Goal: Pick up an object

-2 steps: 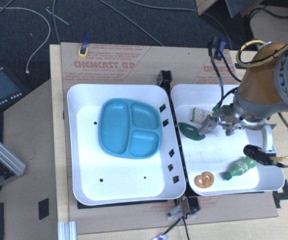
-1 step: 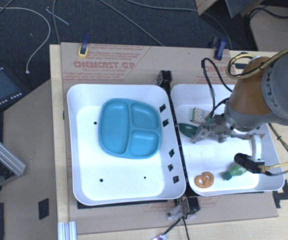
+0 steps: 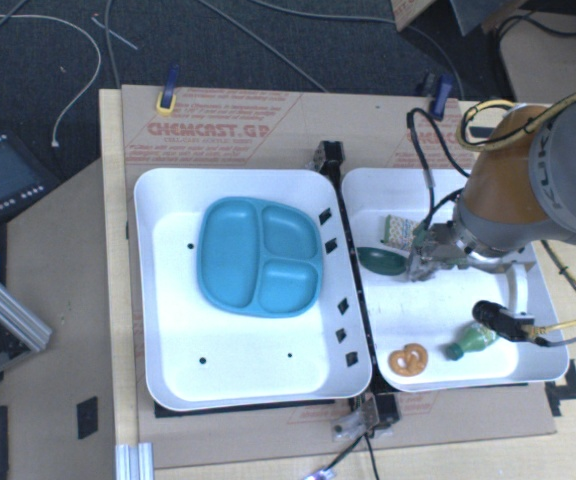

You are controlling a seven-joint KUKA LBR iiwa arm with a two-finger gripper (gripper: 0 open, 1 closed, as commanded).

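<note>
In right bin [image 3: 388, 313]: hand [image 3: 423, 261] near left wall, beside green object [image 3: 380, 260]; grip state unclear.

Robotics lab: grey arm [image 3: 543, 183] over white bins [image 3: 158, 298] on a cardboard-topped bench [image 3: 268, 118], loose cables [image 3: 78, 28] across dark floor.

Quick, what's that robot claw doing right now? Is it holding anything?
Gripper: down in the right bin beside a dark green object; open or shut cannot be told, and nothing is seen held.

Blue tray [image 3: 260, 257] (three compartments), left bin [image 3: 168, 298]
</note>
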